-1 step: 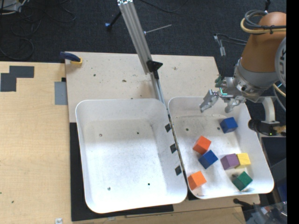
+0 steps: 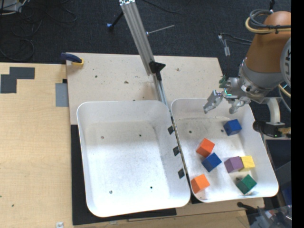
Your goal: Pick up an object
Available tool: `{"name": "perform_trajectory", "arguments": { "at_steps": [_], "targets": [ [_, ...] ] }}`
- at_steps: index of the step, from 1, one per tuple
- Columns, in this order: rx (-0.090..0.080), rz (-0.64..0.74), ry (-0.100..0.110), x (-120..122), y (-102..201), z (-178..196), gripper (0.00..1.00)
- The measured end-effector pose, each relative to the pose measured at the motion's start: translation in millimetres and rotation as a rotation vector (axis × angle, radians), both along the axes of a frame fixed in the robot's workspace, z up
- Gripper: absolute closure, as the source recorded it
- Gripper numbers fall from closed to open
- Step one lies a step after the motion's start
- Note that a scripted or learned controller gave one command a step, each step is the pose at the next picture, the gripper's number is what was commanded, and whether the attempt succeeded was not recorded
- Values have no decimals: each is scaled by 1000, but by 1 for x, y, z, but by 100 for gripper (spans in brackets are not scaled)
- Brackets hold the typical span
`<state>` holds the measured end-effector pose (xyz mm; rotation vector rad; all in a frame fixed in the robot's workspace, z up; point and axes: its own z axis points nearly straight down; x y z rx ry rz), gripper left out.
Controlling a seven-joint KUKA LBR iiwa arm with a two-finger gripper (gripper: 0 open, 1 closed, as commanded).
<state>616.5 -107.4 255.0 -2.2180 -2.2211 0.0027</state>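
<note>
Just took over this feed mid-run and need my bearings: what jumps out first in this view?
The cluster of coloured blocks in the right bin: two orange blocks, two blue blocks, and a purple, yellow and green block. The gripper hangs above that bin's far edge, jaws spread with nothing between them. The left bin sits alongside.

We see open floor across the shallow white left bin [image 2: 95,122]; small coloured cubes [image 2: 223,163] crowd the right bin's [image 2: 190,109] near half.
</note>
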Motion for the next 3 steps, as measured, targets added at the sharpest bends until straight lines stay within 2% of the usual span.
{"name": "perform_trajectory", "arguments": {
  "at_steps": [2, 3],
  "targets": [
    [0, -2, 5, 1, -10, -92, 0],
    [1, -2, 8, -7, -8, -156, 0]
  ]
}}
